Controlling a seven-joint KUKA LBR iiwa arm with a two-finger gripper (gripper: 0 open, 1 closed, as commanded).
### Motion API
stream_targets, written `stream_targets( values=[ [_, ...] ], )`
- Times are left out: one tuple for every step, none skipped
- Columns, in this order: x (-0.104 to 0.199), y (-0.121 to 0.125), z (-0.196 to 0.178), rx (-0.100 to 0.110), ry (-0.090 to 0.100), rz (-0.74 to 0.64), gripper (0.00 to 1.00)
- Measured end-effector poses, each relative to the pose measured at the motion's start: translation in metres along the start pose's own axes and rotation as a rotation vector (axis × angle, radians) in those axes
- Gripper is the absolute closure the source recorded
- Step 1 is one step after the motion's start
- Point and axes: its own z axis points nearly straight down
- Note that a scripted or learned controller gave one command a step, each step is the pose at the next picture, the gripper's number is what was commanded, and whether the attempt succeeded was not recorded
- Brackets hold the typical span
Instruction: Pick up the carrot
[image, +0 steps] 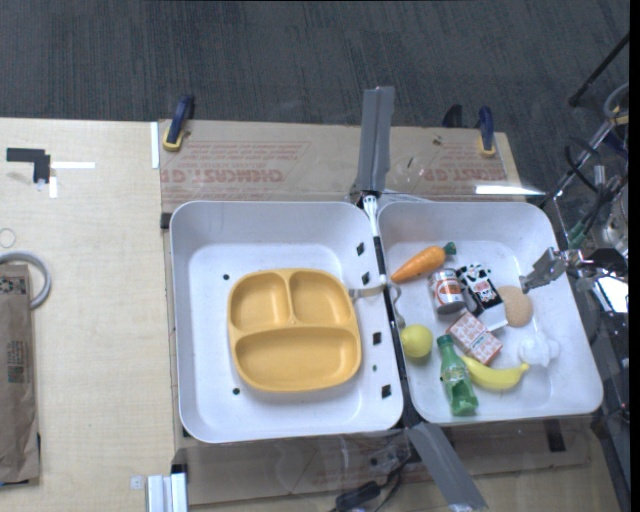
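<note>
1. The task is judged barely begun: the carrot (419, 262) is seen lying untouched in the far-left part of the right bin (570, 395).
2. The gripper (548, 268) is held at that bin's right edge, well apart from the carrot; whether it is spread cannot be told.
3. A can (447, 291), carton (481, 290), lemon (416, 342), banana (495, 375) and green bottle (457, 378) are also kept there.
4. A yellow divided plate (295, 330) is held in the left bin (200, 300).

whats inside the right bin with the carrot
The right bin holds the carrot, a can, a small carton, a lemon, a red box, a green bottle, a banana. Whatever lies beneath them is hidden.
</note>
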Motion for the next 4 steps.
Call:
stream_targets(
  values=[
    [0.019,-0.006,-0.091,-0.004,-0.002,-0.337,0.00],
    [-0.015,0.059,-0.159,-0.005,-0.004,-0.670,0.00],
    [-0.023,0.102,-0.210,-0.005,-0.005,-0.988,0.00],
    [-0.023,0.115,-0.210,-0.006,-0.006,-1.443,0.00]
  ],
)
